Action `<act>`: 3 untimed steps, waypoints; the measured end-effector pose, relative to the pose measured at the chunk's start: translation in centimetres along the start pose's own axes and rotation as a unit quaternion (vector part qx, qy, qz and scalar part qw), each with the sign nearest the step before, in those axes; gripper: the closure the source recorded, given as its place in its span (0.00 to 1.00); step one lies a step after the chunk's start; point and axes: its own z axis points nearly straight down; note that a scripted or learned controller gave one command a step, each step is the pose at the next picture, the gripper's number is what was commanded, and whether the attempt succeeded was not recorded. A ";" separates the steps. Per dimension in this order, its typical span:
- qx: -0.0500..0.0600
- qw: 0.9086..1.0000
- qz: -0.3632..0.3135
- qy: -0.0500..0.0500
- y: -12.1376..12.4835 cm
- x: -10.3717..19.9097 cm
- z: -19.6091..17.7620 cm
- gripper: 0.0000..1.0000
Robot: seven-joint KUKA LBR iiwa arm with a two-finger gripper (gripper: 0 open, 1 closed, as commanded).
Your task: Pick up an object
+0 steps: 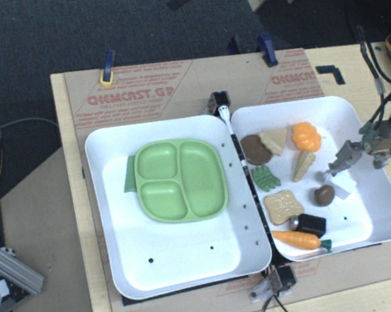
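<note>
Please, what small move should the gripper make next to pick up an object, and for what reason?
Probably a short move toward the left and down. The gripper sits at the right side of the right bin, just up and right of the small brown round object, which lies apart from the other food items, so it looks like the nearest and least crowded target.

green plate (181,180) | orange carrot (296,239) | white bins (118,219)
</note>
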 end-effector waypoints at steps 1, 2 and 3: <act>0.003 1.000 0.000 0.001 -0.9 0.1 4.6 0.00; 0.004 1.000 0.001 0.002 -1.8 -0.1 9.5 0.00; 0.000 1.000 0.001 0.001 -1.5 -0.7 15.4 0.00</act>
